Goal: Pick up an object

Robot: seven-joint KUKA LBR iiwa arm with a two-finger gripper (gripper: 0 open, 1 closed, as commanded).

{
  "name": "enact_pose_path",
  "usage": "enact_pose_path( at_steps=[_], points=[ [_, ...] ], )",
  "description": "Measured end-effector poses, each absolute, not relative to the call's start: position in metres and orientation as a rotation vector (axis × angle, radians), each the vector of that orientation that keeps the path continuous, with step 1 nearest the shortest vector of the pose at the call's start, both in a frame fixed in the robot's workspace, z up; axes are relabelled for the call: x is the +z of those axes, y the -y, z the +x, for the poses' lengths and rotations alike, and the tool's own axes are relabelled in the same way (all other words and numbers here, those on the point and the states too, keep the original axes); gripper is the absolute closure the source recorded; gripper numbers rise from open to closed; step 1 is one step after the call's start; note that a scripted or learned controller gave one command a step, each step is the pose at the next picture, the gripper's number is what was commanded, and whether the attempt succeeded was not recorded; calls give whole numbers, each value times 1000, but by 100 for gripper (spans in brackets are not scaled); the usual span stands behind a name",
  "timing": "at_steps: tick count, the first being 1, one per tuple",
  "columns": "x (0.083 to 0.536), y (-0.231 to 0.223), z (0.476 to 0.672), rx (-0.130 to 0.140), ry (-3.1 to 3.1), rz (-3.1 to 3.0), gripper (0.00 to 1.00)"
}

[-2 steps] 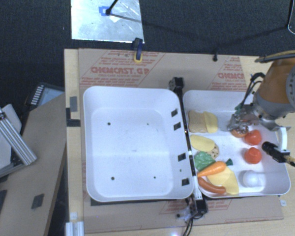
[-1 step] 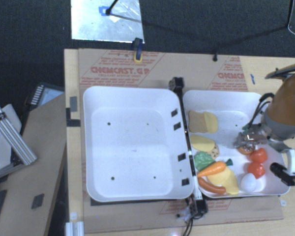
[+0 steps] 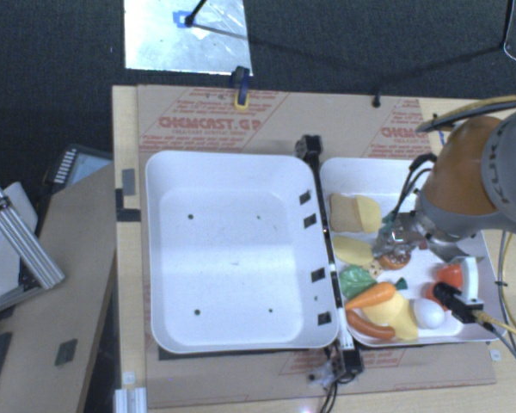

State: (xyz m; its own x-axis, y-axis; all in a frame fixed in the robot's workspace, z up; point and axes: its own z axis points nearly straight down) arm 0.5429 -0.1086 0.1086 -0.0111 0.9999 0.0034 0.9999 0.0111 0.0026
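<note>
Camera view, my hand: my metal two-finger hand (image 3: 396,246) hangs low over the right-hand shallow white plastic bin (image 3: 370,172), near that bin's middle, with my grey and orange arm (image 3: 464,175) coming in from the counter's right edge.
Camera view, hand state: I cannot tell how far it is open, and I see nothing clearly held in it.
Camera view, nearest things: a pale yellow rounded toy slice (image 3: 354,249) lies just beside my hand toward the left bin; a pale yellow cheese-like wedge (image 3: 355,212) lies beyond it, toward the counter's far edge.
Camera view, other candidates: an orange toy carrot (image 3: 371,296) sits toward the counter's near edge from my hand, its long axis slanting from near-left up to far-right, beside a green leafy toy (image 3: 354,279).
Camera view, further off: a white egg-shaped toy (image 3: 427,313) and a red toy tomato (image 3: 451,275) lie toward the bin's near right corner.
Judgement: the rounded slice looks the shortest reach, a small shift left.
</note>
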Motion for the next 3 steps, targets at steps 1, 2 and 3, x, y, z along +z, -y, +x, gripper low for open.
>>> enact_pose_path(
  at_steps=[1,2,3],
  points=[
    [90,128,493,-20,2236,-2232,100],
    [146,92,513,-9,2235,-2216,100],
    [367,18,563,-26,2245,-2218,100]
  ],
)
